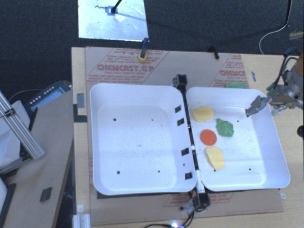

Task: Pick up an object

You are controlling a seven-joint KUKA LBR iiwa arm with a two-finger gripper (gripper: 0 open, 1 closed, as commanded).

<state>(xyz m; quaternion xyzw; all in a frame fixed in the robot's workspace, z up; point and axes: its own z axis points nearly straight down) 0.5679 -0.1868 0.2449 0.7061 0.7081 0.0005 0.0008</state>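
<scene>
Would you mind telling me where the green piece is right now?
The green piece lies in the right bin, near its middle, just right of the orange disc and below-right of the upper yellow piece.

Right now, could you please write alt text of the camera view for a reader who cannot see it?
Four small flat objects lie in the right shallow white bin: a pale yellow piece, a crumpled green piece, a round orange disc and a second yellow piece. The grey gripper reaches in from the right, above that bin's far right area, apart from them. The left white bin sits beside it.
</scene>
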